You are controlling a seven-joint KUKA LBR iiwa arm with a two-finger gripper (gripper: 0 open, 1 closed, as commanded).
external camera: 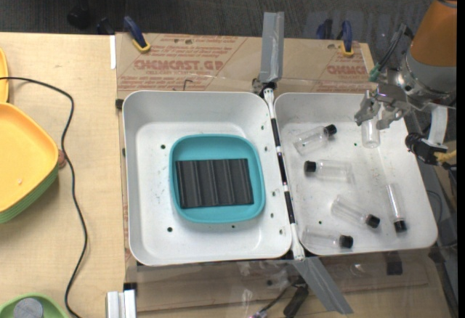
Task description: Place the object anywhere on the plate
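Since the gripper [375,117] hangs over the far side of the right bin [341,112] with a clear vial [370,135] pinched in it, I think the pick-up part is done and the carry part is next. The fingers are pulled in close, with just enough room for the top of the vial between them. The rest of the vial hangs right under the fingers. It stands almost straight up and down, so its long side runs from the fingers down toward the bin floor, and its round bottom end points down. I can't see its cap, which I think is tucked up inside the fingers. The teal plate [218,141] is well off to the left of the fingers, in the middle of the left bin [138,164], past the wall where the two bins meet. So for the next move I would keep the grip tight, stay high enough to clear that wall, slide left until the fingers are over the plate's dark ridged middle, then go down and let go. Because the vial is round, it may roll when it tips over, so a low drop seems best. Five other vials [356,213] lie flat on the bin floor, below and to the left of the fingers, none of them touching the held one.
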